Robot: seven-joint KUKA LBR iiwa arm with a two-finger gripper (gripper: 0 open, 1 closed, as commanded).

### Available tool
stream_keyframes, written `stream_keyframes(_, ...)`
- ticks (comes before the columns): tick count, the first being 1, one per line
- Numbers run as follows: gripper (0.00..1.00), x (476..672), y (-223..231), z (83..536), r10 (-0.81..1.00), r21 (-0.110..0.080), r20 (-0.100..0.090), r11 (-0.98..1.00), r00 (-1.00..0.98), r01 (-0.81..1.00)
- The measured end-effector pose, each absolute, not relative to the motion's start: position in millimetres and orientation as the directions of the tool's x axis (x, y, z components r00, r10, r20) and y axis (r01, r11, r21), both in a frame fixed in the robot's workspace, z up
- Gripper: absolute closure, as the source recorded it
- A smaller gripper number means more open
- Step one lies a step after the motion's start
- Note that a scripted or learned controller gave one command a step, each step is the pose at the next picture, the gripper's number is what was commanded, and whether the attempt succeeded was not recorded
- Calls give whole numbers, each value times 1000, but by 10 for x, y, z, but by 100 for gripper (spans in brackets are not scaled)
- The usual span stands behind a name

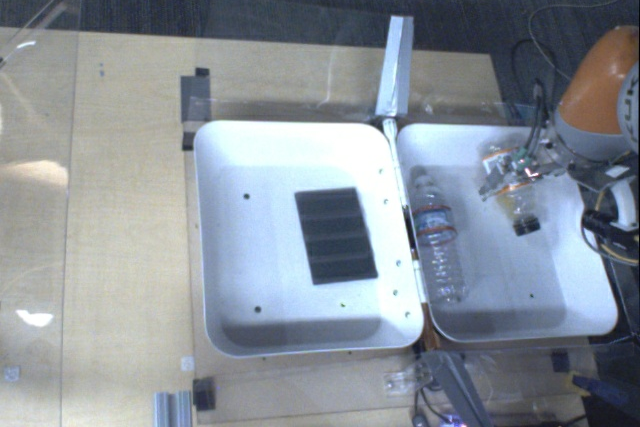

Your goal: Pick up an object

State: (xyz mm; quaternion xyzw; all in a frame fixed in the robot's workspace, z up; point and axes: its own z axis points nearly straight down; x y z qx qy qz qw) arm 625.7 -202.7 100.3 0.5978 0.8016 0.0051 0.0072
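Observation:
A clear plastic water bottle [437, 241] with a blue label lies lengthwise along the left wall of the right bin [580, 310]. A black ribbed rectangular pad [337, 235] lies flat in the middle of the left bin [230, 215]. My gripper [520, 207] hangs over the upper middle of the right bin, to the right of the bottle and apart from it. The arm's orange band [598, 95] shows at the right edge above it. Glare and wiring at the wrist blur the gripper's tip.
A metal post [394, 65] stands behind the seam between the two bins. Cables [610, 225] run along the right bin's right side. Black clamps [196, 100] sit at the left bin's corners. The wooden bench extends to the left.

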Motion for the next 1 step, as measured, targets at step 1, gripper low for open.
stream_keyframes(1, 100, 6669, -1348, 1759, 915, -8, 5, 403, -403, 915)
